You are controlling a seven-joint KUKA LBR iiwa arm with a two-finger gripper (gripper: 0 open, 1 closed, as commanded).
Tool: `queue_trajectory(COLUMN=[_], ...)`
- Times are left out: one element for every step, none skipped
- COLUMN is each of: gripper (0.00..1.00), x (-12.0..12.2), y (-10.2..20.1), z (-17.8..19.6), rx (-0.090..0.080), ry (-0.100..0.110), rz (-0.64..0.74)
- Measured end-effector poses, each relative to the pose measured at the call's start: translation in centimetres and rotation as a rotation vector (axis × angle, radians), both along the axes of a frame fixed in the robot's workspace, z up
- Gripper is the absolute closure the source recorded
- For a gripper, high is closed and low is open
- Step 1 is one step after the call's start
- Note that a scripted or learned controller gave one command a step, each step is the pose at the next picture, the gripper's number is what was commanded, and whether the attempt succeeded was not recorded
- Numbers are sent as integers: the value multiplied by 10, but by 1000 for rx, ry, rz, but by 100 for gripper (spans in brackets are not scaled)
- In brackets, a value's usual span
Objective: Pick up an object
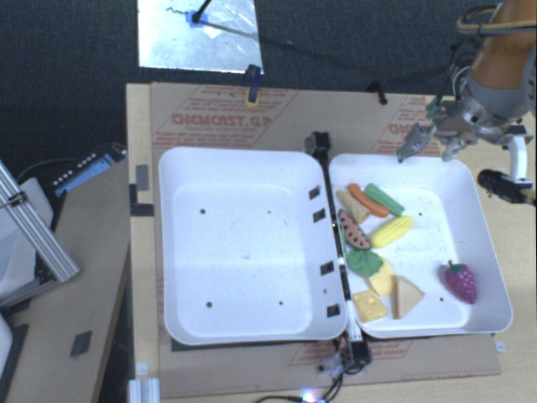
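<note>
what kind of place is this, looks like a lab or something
Most likely a robotics lab set up for grasping trials. A robot arm reaches over two white bins fixed side by side on a cardboard-covered bench, and the right bin holds toy food such as a plastic corn cob and grapes.

Toy foods are seen lying loose below the raised gripper point(430, 143): a carrot point(368, 201) and green pod point(383, 199) nearest, yellow corn point(392, 231) beyond them, and a purple berry point(460, 281) farthest off.
</note>
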State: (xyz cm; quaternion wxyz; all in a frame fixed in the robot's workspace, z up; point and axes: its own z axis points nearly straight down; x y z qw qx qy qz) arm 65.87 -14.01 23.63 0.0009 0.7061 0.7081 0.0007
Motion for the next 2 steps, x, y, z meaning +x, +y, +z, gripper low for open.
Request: queue_trajectory(gripper=[0,0], x=[-17,-55], y=[91,203], z=[-40,-53], rx=[5,5], ry=[5,5], rz=[9,12])
